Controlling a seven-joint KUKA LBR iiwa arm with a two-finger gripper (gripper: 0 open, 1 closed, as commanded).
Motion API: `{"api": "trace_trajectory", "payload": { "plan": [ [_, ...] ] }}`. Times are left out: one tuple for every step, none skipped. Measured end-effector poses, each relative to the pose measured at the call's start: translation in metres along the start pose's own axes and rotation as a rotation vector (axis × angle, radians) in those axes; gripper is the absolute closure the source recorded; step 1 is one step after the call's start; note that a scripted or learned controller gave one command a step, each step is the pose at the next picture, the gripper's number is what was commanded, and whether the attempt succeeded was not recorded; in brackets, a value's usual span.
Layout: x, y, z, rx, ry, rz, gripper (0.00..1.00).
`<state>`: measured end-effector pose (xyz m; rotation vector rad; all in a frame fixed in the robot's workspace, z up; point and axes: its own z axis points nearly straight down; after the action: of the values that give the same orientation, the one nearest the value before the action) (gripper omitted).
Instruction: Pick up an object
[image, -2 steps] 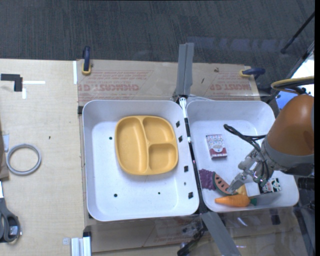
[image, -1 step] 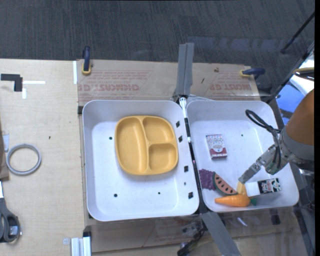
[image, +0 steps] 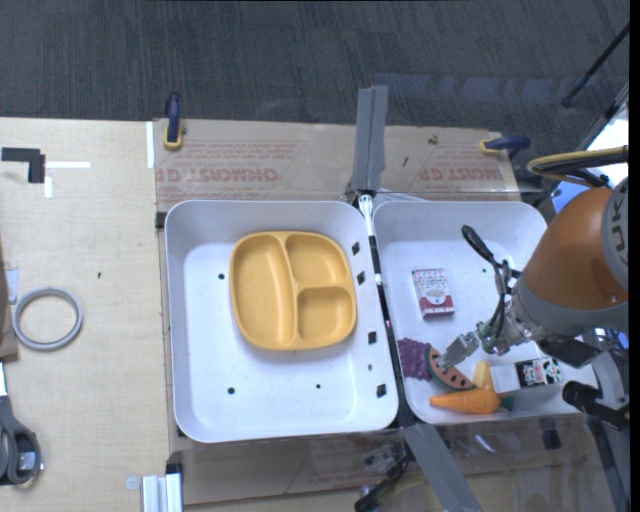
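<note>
From the camera view, the arm comes in from the right, its orange band hanging over the right bin (image: 400, 215), and the gripper (image: 478, 343) sits low in the near half of that bin with its fingers (image: 461, 347) apart and nothing between them. The likeliest thing to pick is the watermelon slice toy (image: 450, 374), which lies just beside and below the fingertips, toward the near wall; its long axis runs at a slant from upper left to lower right, roughly across the line of the open fingers, so a short drop toward the near side would, in my judgement, bring it between them. Touching the slice on its left is a purple grape cluster (image: 412, 353), and just beyond it along the near wall lies a toy carrot (image: 466, 402), its long axis nearly level with the bin's edge, beside a small yellow piece (image: 484, 374) and a white printed card (image: 538, 372). A small red-and-white box (image: 432, 292) lies well apart, toward the middle of the bin. The left bin (image: 190, 330) holds a yellow divided plate (image: 293, 290). On the counter (image: 90, 230) to the left rest a roll of tape (image: 45, 318) and scissors (image: 18, 450).
</note>
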<state>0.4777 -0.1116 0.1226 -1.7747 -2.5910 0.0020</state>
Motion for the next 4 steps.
{"api": "trace_trajectory", "payload": {
  "plan": [
    [-0.019, -0.008, -0.011, 0.001, -0.001, 0.246, 0.00],
    [-0.044, -0.018, -0.027, 0.002, 0.000, 0.446, 0.00],
    [-0.072, 0.087, -0.073, 0.001, -0.002, 0.625, 0.00],
    [-0.033, 0.078, -0.025, 0.003, -0.001, 0.614, 0.00]
  ]
}}
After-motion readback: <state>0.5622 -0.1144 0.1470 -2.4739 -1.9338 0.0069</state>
